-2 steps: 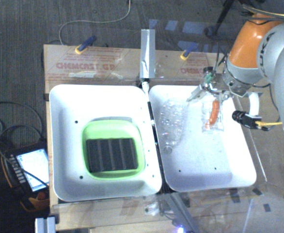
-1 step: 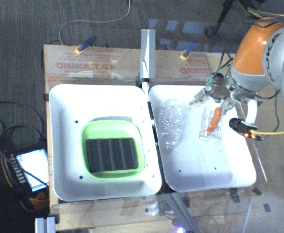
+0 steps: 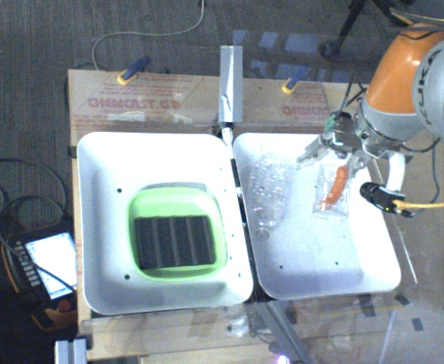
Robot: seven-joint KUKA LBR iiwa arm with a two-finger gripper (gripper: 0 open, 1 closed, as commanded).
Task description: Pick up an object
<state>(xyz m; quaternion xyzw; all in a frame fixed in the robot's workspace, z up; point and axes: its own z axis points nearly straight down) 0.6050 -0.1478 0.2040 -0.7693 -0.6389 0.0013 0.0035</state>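
The pincer (image 3: 342,152) hangs over a clear packet (image 3: 333,190) in the right bin (image 3: 373,275).

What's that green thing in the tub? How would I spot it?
Look at the left white bin. On its floor sits a lime-green tray with a dark ribbed inside. Nothing else there is green; the other bin's clear plastic bottle is see-through.

Faint red lettering on cardboard (image 3: 154,105), unreadable

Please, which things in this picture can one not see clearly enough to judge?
- The gripper: its fingers blur into the wrist above them.
- The clear packet with an orange item inside: whether it is gripped or lying in the right bin.
- The clear plastic bottle: its outline fades into the white bin.
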